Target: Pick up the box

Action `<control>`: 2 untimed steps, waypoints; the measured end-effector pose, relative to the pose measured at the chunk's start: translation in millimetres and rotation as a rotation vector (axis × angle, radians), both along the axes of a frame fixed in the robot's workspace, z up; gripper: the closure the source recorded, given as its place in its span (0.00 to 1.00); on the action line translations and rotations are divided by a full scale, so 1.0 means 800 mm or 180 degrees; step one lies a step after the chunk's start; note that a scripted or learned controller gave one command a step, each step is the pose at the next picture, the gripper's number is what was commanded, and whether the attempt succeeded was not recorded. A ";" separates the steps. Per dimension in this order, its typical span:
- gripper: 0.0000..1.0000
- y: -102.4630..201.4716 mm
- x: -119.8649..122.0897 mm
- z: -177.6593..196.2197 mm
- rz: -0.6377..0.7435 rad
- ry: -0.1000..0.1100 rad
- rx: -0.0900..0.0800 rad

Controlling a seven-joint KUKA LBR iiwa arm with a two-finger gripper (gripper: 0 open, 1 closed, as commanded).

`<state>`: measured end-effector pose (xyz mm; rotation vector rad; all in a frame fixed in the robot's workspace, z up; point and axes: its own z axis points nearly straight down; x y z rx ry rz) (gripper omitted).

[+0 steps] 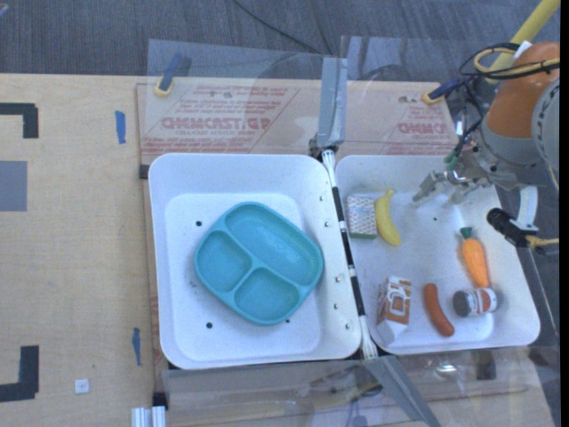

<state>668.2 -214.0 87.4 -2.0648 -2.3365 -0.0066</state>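
A pale wooden tabletop (71,265) fills the left and middle of the view, its grain running sideways. Black tape marks (21,119) sit near its left edge, one at the top and another lower down, with a grey square (12,186) between them. Short strips of blue tape (120,127) are stuck to the wood. Beyond the far edge lies dark grey carpeted floor (267,7), crossed by a thin dark cable (267,27). The light is even and soft, with faint shadows. A clear plastic sheet (240,69) glints at the tabletop's far edge.
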 end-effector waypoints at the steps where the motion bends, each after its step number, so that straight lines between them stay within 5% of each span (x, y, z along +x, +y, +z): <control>1: 0.00 0.113 -0.124 0.001 0.0192 -0.0068 -0.0052; 2: 0.00 0.140 -0.082 0.001 0.0238 -0.0080 -0.0067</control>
